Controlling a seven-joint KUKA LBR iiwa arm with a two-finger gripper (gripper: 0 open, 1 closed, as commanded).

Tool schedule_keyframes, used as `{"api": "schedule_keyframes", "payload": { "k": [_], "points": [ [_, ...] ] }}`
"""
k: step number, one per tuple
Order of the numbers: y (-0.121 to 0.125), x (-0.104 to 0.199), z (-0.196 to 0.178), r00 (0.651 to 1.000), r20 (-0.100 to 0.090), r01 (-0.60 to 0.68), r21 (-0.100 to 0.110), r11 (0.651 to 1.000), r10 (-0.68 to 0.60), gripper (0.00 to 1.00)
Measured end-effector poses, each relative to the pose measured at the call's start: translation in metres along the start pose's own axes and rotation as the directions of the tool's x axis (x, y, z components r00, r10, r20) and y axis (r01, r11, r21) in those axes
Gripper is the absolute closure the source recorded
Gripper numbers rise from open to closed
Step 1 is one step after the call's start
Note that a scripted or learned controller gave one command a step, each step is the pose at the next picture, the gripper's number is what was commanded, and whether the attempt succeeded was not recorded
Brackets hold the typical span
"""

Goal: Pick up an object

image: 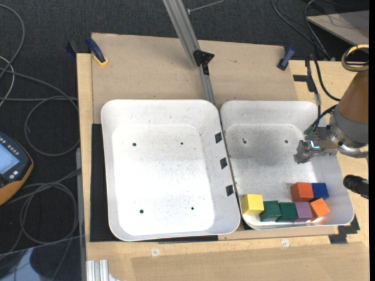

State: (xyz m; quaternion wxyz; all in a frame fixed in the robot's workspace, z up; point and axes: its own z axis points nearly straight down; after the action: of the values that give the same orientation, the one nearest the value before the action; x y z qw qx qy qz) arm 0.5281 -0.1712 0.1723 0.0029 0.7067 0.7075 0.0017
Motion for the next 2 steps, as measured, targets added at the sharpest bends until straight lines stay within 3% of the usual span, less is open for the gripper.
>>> {"api": "schedule_keyframes", "payload": {
  "k": [2],
  "points": [
    [0.011,0.019,-0.112,1.0,0.0,0.002,-0.002,1.0,-0.002,1.0]
  ]
}}
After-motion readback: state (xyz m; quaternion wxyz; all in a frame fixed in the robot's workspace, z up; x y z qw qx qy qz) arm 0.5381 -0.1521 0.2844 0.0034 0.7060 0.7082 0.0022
